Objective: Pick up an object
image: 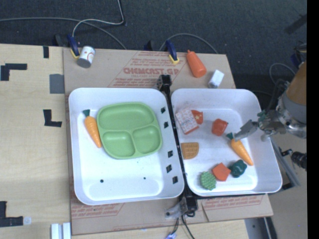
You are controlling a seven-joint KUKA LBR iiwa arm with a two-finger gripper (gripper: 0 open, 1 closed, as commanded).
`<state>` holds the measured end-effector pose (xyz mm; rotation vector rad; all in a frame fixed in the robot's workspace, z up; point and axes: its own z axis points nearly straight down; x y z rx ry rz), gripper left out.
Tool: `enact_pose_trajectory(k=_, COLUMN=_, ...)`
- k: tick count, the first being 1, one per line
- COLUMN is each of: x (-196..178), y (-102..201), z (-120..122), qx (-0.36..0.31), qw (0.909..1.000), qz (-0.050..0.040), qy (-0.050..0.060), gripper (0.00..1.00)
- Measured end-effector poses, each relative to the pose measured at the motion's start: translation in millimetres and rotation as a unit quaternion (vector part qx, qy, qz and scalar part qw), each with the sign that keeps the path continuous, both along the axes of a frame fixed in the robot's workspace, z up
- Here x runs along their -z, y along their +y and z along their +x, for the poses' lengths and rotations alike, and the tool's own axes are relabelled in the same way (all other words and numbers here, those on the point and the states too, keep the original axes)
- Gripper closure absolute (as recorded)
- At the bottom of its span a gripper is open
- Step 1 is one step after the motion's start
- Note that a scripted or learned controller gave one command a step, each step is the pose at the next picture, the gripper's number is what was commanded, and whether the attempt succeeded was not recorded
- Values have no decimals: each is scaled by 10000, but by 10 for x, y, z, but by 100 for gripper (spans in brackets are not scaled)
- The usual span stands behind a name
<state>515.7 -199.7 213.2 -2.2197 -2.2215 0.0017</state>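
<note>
Bench carries two white bins side by side. The left bin [79, 178] contains a green divided plate [129, 130] and, just beside the plate's left edge, a carrot [92, 130] lying lengthwise.

The right bin [249, 99] contains a pale printed block [187, 120], a red block [219, 127], a waffle-patterned brown piece [190, 150], a second carrot [240, 151], a green bumpy item [208, 180], an orange-red piece [221, 172] and a dark teal item [239, 169] (the last three clustered near the bin's front wall).

The gripper [245, 130] enters from the right, over the right bin's right side, just above the second carrot's leafy end. One grey finger is discernible, apparently tilted toward that carrot; whether the fingers are spread or pressed together cannot be told at this resolution. Nothing is visibly held between them.
</note>
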Motion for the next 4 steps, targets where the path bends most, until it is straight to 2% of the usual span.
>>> enact_pose_trajectory(k=1, x=1193, y=-218, z=81, qx=1, qw=10000, qz=2, qy=-5, gripper=0)
enact_pose_trajectory(k=2, x=1263, y=139, z=-178, qx=3, qw=10000, qz=-24, qy=-42, gripper=0)
enact_pose_trajectory(k=3, x=1163, y=140, z=-172, qx=2, qw=10000, qz=-22, qy=-45, gripper=100)
enact_pose_trajectory(k=4, x=25, y=1035, z=-45, qx=-9, qw=10000, qz=2, qy=-8, gripper=100)
